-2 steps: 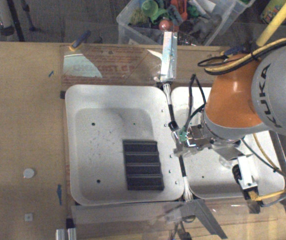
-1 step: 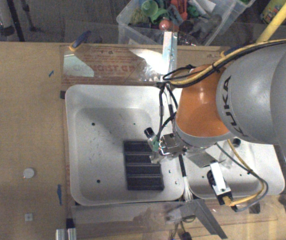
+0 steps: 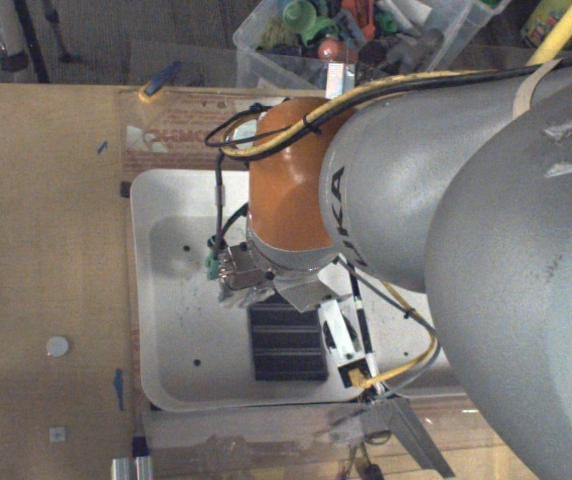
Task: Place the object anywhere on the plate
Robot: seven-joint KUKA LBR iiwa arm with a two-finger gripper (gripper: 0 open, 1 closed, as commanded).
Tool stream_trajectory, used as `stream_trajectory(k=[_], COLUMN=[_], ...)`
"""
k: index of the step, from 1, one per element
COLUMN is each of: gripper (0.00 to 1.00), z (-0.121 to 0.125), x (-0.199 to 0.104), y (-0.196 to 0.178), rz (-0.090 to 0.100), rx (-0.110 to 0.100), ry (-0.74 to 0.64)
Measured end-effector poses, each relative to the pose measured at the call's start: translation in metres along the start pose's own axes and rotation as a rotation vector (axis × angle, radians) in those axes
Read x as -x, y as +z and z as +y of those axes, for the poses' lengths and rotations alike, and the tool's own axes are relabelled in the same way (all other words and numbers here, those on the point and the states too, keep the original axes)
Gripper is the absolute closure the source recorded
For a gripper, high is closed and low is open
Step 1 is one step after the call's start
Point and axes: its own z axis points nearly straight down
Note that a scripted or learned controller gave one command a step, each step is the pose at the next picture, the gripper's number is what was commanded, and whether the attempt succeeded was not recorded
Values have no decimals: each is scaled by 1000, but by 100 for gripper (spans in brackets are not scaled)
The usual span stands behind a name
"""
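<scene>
Gripper (image 3: 228, 271) down inside white bin (image 3: 166, 368), toward bin's middle. Grip state: we cannot tell from above. We spot small green piece (image 3: 209, 264) right against gripper's left side; held or merely touching, we cannot tell.

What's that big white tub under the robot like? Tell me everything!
The white bin is a shallow tub with rounded corners and a low raised rim. It looks like smooth plastic. It lies flat on the pale wooden bench. Its floor has a couple of small dark specks. The grey arm hides its right part, and the gripper is over its middle. I can't tell if the gripper touches the floor.
</scene>
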Motion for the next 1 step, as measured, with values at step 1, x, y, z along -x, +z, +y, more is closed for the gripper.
stream_trajectory(k=[1], gripper=[100], z=[91], x=[51], y=[70], rz=[-1], rx=[0], ry=[94])
